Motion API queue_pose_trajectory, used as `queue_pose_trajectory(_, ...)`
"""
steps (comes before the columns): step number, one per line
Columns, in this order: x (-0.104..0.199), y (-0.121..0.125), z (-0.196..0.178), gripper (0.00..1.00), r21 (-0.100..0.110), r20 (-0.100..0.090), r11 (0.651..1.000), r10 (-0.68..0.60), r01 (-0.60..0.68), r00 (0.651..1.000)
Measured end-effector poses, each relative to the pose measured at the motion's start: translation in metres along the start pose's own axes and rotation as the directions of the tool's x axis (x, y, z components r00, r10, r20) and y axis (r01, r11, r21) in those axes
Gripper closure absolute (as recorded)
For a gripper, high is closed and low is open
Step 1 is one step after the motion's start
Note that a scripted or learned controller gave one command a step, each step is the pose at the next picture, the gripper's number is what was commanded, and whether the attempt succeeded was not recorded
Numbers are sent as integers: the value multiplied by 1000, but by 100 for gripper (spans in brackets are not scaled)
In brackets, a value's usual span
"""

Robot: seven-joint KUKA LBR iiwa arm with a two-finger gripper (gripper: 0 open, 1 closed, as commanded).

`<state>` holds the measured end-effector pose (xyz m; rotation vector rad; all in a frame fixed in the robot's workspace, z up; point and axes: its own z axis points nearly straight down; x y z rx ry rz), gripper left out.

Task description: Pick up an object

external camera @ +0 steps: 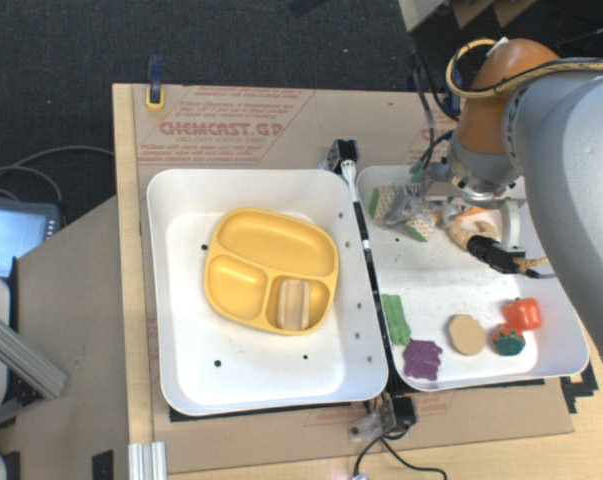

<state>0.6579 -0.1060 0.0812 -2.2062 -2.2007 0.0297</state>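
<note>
Pincer (413,200): low at right white bin's (571,353) far-left corner; grip state cannot be told.
Speckled green-and-tan sandwich-shaped toy (402,216): directly at pincer.
Yellow divided plastic tray (271,269): left white bin (176,298).

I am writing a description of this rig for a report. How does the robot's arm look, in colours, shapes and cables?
The arm is thick and rounded, light grey, with an orange band above the wrist. Black and yellow cables loop beside that band. The gripper below is small, of dark and metallic parts.
</note>
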Motion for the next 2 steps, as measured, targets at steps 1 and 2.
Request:
queue_pose_trajectory(1, -2, -2, -11, 100, -4, 5, 1000, 1, -1, 1000)
queue_pose_trajectory(2, 84, -42, -108, 100, -35, 1, 999, -11, 11, 1000)
